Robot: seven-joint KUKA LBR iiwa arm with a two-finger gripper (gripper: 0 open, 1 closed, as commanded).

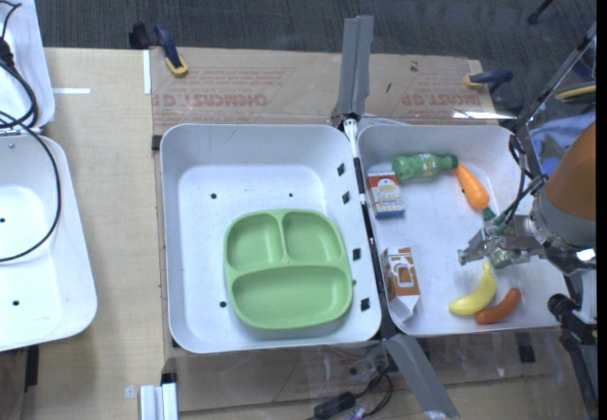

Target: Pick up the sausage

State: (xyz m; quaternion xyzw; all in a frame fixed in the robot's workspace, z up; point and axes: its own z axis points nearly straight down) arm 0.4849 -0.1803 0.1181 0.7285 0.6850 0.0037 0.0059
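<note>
Camera view, sausage point(498, 306) beside banana point(475, 292), arm point(574, 181) cut off right

A wooden bench point(104, 124) seen from above carries two shallow white bins side by side, the left bin point(175, 219) touching the right bin point(427, 138). A sheet of printed cardboard point(275, 86) lies flat beneath them, clamped to the far edge.

Even, bright overhead light; soft shadows inside the white bins point(180, 219); focus slightly soft throughout.
</note>
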